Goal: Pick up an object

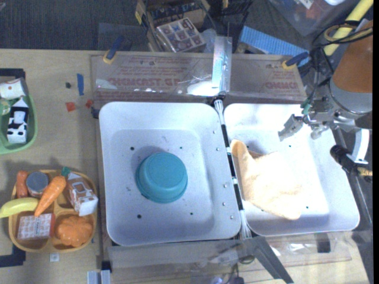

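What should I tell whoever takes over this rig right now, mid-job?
Pincer: above the back of the right bin, holding nothing that can be seen; its opening is too blurred to judge.
Things: a yellow cloth lies crumpled in the right bin, against its left wall. A blue bowl sits upside down in the middle of the left bin.
Done: nothing picked up yet.
Left: choose a thing, lower onto it, grip and lift. The cloth is nearer the pincer, so it is probably the easier pick.
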{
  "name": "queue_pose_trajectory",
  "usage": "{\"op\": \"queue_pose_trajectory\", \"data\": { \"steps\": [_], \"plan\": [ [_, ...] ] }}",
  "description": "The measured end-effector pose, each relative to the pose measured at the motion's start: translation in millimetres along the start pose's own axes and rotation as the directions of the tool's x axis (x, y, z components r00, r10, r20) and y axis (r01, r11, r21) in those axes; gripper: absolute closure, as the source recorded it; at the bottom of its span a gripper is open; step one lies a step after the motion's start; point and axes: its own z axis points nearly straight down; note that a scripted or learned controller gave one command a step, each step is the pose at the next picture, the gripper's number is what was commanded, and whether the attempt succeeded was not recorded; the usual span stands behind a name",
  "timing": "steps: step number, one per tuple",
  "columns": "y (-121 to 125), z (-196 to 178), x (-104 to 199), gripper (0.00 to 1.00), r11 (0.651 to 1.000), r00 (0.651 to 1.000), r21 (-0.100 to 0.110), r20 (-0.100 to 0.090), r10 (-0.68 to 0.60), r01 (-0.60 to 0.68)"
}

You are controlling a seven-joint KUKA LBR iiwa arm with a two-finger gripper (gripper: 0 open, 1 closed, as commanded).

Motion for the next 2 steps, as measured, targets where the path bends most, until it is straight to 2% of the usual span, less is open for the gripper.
{"op": "queue_pose_trajectory", "data": {
  "steps": [1,2],
  "plan": [
    [14.7,104.9,51.2,0.00,0.997,0.997,-0.007,0.000,0.083,-0.083],
    [16.2,93.5,52.2,1.00,0.997,0.997,-0.011,-0.001,0.081,-0.081]
  ]
}}
